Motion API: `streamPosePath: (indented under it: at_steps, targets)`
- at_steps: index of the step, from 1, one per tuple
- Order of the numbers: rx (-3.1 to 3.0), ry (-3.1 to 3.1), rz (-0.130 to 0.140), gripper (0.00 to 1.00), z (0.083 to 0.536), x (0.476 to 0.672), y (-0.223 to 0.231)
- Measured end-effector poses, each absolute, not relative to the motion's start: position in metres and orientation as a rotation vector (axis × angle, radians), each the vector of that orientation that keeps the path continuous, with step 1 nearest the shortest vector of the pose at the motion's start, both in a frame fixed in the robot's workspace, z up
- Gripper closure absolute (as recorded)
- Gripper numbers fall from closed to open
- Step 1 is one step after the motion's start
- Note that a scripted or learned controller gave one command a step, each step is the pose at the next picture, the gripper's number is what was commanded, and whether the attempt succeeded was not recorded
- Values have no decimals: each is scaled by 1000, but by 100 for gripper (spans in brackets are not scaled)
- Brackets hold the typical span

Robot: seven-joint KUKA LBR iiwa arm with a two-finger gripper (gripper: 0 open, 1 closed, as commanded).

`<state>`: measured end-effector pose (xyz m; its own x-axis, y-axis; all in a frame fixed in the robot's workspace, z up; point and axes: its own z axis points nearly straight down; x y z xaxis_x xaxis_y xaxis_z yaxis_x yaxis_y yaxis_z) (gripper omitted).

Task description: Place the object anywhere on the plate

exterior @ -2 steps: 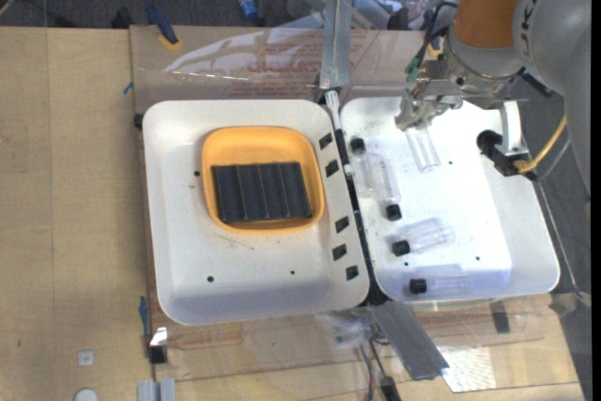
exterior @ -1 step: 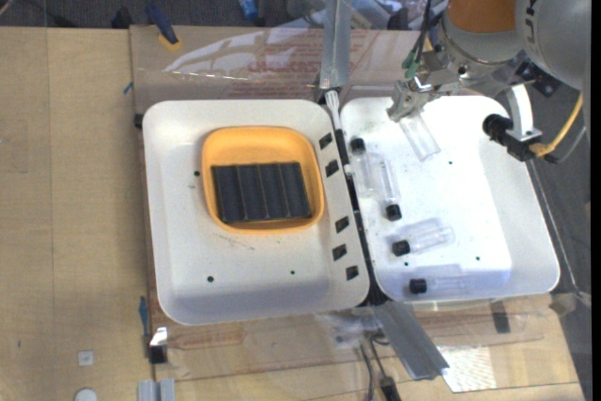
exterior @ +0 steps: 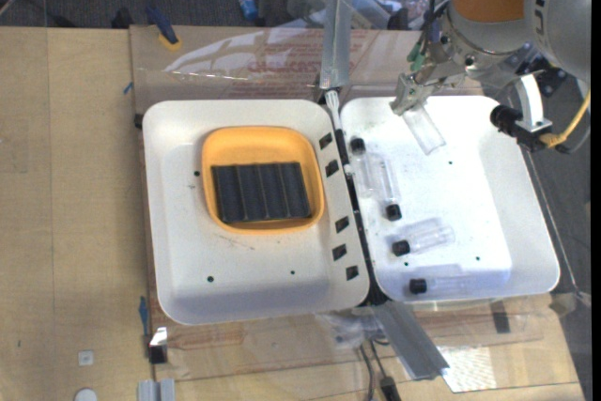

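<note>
Orange rounded-square plate point(exterior: 261, 148) with dark ribbed rectangular insert point(exterior: 260, 192) sits in left white bin point(exterior: 169, 202).

Clear plastic tube-like pieces with black caps point(exterior: 380, 183) lie in right white bin point(exterior: 507, 230).

Pincer point(exterior: 413, 94) hangs over right bin's far edge, clear piece point(exterior: 424, 131) just below tips. Pincer state: cannot tell.

Judged step: pick or lift, transfer not begun. Next: confirm grasp, carry leftward across divider, lower onto plate.

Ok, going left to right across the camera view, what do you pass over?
Left bin → yellow plate holding a black ridged object → divider between the bins → right bin, claw above its far edge.
</note>
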<state>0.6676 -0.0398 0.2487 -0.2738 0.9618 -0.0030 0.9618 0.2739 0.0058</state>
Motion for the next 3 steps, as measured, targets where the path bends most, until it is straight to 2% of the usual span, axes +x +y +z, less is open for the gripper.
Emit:
streamPosePath:
  at_steps: [2,3]
  targets:
    - [1698,2635,4,100,274,668,-31]
    - [1549,2725,4,100,297,668,-49]
